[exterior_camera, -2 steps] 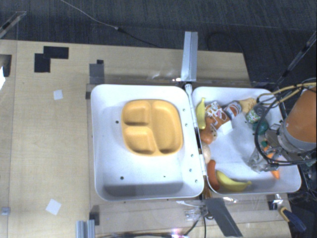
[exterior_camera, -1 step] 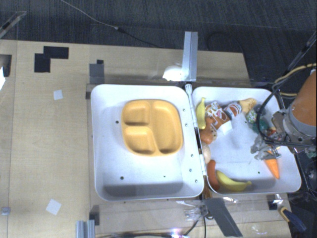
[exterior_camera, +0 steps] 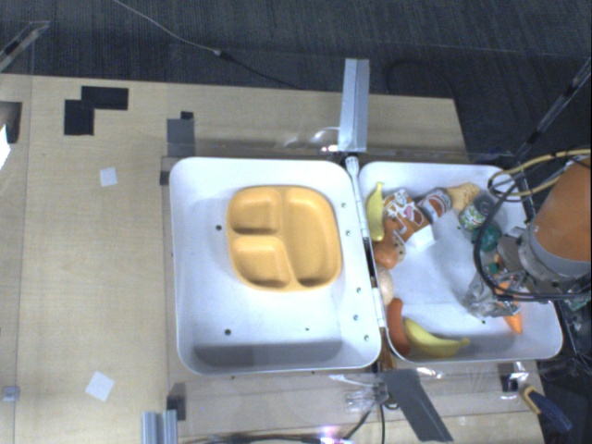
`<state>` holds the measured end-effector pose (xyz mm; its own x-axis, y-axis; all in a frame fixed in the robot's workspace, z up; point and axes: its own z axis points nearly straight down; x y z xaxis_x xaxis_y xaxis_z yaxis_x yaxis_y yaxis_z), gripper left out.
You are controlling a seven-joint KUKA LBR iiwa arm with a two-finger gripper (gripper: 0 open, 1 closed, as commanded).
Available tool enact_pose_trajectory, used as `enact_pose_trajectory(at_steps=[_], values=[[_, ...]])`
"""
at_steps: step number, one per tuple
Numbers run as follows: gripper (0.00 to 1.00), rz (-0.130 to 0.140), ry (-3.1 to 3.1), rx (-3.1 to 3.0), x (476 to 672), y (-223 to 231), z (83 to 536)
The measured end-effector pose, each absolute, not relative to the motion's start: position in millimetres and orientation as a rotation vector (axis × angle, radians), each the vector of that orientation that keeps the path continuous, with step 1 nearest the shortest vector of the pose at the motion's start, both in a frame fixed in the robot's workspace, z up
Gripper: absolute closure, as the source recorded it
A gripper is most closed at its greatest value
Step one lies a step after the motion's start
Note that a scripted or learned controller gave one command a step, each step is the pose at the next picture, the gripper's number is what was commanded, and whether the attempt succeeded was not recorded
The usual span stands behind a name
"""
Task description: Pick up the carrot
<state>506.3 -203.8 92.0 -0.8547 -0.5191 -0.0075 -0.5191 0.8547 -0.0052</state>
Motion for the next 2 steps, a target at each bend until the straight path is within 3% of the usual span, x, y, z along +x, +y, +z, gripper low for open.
enact_pose_trajectory(at_steps=[1, 2], values=[[1.0, -0.007, 3.044, -0.729, 528.7, -195.8, 146.5], [1.0, -0.012, 2.912, -1.145, 505.7, -205.3, 90.1]])
